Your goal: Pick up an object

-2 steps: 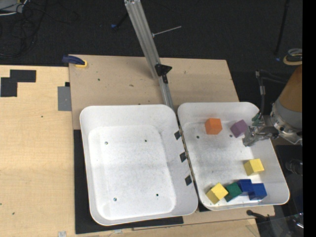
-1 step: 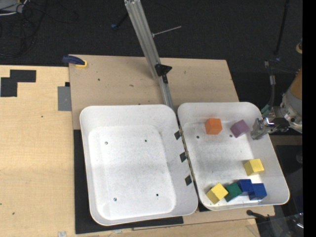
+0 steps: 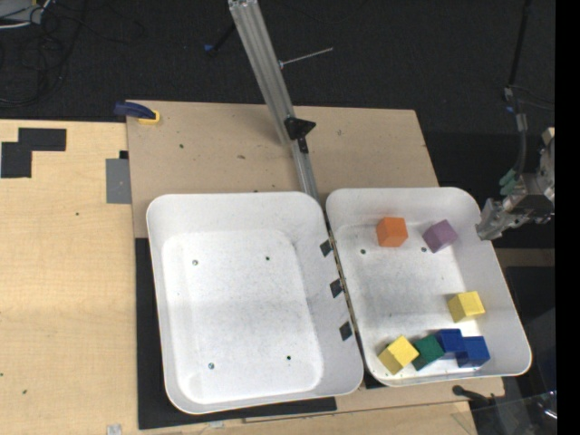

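Nearest, in the right white plastic bin, a yellow cube, green block and blue blocks crowd together; a second yellow cube sits alone, with an orange cube and purple cube farther back. The tool hovers by the bin's far-right rim; its opening cannot be told, and nothing is visibly held. Descending into the cluster risks nudging neighbours.

matt white plastic bins, pale wood bench, ribbed metal rail

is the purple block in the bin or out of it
In. The purple block rests on the floor of the right bin, near its far rim, beside the orange block.
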Motion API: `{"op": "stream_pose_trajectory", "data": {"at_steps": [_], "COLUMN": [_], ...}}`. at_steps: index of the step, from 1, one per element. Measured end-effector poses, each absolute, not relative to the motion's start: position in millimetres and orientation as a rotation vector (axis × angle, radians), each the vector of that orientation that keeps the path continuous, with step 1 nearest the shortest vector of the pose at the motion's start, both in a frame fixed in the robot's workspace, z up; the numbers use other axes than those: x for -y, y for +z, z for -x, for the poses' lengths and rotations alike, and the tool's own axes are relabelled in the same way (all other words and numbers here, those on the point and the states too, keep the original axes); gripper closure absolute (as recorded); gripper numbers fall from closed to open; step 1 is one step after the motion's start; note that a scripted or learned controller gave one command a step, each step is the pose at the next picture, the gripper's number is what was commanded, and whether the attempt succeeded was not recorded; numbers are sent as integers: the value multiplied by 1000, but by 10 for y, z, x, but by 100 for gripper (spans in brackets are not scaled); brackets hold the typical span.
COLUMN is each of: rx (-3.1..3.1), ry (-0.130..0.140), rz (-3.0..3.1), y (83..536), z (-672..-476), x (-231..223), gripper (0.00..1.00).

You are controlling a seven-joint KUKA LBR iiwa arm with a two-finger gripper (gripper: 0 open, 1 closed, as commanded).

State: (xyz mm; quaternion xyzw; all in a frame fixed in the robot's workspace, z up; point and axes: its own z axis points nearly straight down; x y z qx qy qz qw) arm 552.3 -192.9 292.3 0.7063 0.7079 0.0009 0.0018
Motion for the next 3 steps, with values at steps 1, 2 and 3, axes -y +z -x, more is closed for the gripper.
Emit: {"op": "stream_pose_trajectory", "data": {"at_steps": [1, 2, 3], "rx": [-2229, -2228, -2228], "ry": [-1, -2, -3], "rz": [-2220, -2221, -2222], "y": [2931, 2908, 2847], "z": [-5501, -5421, -5315], "x": [1429, 979, 541], "gripper": [100, 100, 100]}}
